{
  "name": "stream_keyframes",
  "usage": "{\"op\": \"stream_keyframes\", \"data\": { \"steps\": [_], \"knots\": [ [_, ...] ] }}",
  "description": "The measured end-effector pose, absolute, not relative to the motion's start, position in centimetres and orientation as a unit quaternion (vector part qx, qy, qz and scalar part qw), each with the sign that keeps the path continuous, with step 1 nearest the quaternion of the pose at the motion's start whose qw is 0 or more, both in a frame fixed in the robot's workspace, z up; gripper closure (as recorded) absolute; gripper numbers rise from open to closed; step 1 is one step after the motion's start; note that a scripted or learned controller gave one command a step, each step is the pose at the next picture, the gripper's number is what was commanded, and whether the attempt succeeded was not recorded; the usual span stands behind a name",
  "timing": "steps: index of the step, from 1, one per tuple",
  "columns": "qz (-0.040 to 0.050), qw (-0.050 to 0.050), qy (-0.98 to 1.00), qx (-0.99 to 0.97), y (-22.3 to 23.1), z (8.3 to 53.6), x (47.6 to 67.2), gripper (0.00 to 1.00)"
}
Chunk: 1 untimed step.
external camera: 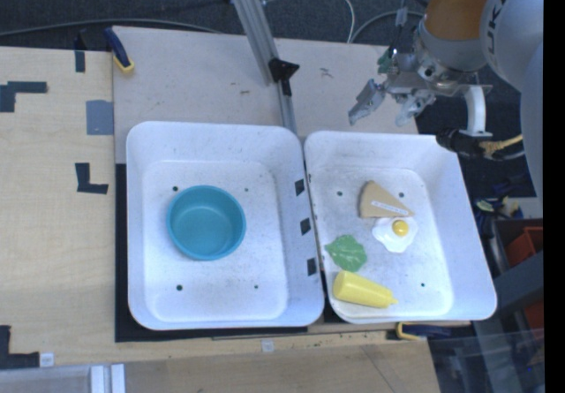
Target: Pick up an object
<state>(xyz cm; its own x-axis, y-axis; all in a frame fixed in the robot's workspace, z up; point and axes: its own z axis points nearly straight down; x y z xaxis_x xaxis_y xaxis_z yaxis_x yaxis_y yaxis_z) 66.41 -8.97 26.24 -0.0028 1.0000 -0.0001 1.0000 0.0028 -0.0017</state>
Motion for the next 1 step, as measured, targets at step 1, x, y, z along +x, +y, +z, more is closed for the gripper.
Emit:
{"op": "stream_keyframes", "data": {
  "steps": [1],
  "knots": [
    [0.0008,0.0,-0.708,-0.706,-8.98,26.25,66.41,0.0]
  ]
}}
